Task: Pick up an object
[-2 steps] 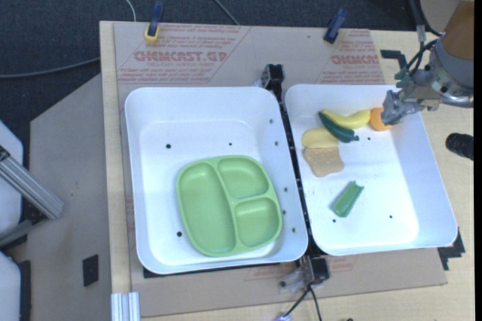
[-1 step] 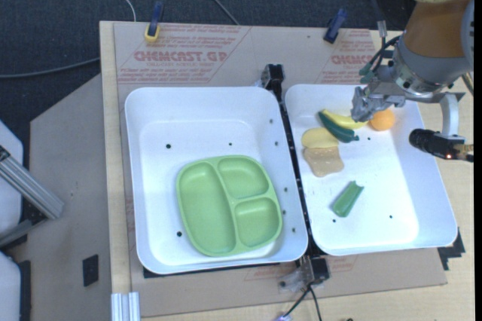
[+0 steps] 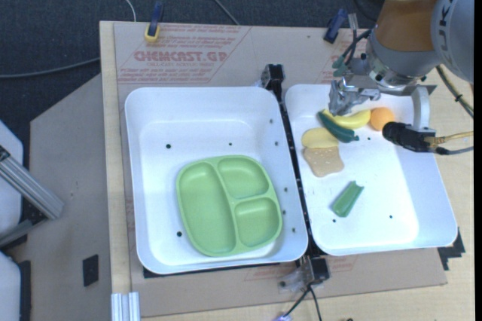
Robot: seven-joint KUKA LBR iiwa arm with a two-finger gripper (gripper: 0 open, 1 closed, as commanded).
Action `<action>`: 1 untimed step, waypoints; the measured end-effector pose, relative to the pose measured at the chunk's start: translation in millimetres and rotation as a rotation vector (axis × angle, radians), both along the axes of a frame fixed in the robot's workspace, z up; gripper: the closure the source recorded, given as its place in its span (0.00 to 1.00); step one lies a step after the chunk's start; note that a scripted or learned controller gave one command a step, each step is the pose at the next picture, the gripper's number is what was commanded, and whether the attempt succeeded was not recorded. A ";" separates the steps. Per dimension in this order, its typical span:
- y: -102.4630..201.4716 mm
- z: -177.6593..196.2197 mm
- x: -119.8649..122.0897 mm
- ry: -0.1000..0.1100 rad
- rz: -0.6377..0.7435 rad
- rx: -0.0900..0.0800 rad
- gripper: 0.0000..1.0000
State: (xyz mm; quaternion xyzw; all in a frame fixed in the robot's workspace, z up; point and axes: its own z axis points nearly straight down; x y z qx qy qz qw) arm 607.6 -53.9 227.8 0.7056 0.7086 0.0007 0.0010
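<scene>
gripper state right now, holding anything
Gripper: low in the right bin, right above the banana and the dark green vegetable; open or closed cannot be told, and no grasp is visible.

One fixed camera looks down aslant on both white bins (image 3: 143, 161).

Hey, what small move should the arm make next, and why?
Probably a short descent onto the banana. The gripper hangs right above the cluster of banana, dark green piece and orange at the right bin's far end, with nothing visibly held.
</scene>
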 end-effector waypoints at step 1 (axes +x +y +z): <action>46.9 -8.8 8.1 0.001 0.001 0.001 1.00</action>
